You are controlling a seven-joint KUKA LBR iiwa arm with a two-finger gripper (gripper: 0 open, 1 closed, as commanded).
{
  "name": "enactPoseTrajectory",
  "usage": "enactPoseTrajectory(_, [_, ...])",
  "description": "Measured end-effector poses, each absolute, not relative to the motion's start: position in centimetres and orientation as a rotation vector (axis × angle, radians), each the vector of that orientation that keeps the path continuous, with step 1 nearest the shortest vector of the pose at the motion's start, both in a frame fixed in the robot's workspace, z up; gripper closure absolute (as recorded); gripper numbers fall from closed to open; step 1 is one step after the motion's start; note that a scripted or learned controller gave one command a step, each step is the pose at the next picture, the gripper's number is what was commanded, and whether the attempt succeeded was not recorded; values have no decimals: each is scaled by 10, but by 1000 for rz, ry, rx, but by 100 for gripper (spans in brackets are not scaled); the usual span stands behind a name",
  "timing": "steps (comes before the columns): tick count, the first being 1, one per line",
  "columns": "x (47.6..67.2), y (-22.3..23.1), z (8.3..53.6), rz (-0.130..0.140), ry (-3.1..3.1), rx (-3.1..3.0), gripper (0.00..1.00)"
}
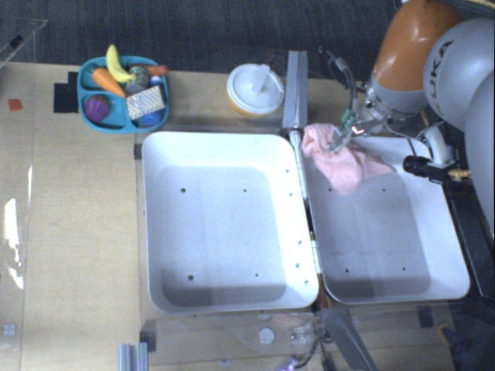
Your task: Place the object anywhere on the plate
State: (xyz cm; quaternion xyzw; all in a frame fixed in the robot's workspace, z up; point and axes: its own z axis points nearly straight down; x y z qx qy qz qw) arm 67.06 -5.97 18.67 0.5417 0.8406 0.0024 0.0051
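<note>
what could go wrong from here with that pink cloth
The pink cloth is limp and draped over the right bin rim by the divider, so it could snag or slip as the gripper lifts. The blue divided plate, already crowded with toy food, sits far across the bench, a long carry.

From my remote seat the feed looks evenly lit from overhead, bright enough but a little washed. The left bin [224, 219] and right bin [390, 242] glare near white, with soft grey shading pooling along their near walls. I see pale reflections streaking the bench [69, 207] at far left, as if off a clear panel. The dark floor at the top stays dim and grainy. The whole picture is slightly soft; the gripper [346, 134] is smeared and the arm [448, 60] looks blurred and bulged near the right edge.
</note>
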Motion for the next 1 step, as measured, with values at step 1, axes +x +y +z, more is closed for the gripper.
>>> enactPoseTrajectory(1, [673,-58,227,9,2638,1685,100])
